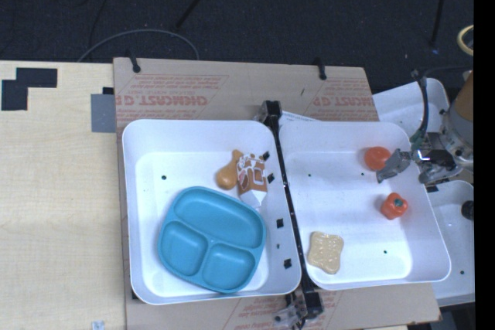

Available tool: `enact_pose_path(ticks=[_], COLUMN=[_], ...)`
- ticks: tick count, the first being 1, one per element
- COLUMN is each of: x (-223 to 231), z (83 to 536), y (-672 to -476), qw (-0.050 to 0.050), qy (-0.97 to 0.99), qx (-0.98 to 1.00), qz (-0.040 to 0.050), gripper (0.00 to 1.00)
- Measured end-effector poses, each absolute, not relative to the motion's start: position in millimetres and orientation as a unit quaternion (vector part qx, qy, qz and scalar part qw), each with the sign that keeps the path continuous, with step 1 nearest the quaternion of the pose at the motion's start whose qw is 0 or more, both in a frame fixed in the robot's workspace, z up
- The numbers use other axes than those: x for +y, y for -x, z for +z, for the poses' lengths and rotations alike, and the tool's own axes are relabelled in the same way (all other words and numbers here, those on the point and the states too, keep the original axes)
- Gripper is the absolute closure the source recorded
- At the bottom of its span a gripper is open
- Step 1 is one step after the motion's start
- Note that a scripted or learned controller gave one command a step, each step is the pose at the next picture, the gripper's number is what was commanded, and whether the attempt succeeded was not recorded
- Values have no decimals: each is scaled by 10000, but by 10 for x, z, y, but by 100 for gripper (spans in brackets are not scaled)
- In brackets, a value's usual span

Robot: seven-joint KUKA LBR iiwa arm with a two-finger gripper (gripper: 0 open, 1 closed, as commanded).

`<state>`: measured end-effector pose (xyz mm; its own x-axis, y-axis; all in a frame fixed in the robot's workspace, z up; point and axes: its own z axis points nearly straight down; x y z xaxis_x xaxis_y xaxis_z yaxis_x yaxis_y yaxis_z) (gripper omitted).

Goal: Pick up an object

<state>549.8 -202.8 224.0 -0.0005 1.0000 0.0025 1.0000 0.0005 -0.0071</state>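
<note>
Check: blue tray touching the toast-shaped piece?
Apart. The camera view shows the blue tray in the left bin and the toast piece in the right bin, the divider between them.

Lighting: even, fairly bright overhead; white bins were near glare, shadows soft and short. Focus: slightly soft throughout; background floor stayed dim.

You are looking at two white bins: the left bin and the right bin. The left is holding three things: one blue divided plate, one tan drumstick toy, one patterned packet. The right is holding three: two orange fruits, at twelve o'clock and three o'clock, and one toast slice at seven o'clock.
</note>
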Motion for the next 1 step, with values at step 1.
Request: enact_pose_path(ticks=[1], x=[-2032], z=[1809], y=[-5502], qw=[28], qy=[7074], qx=[-7069], qz=[13], gripper=[0])
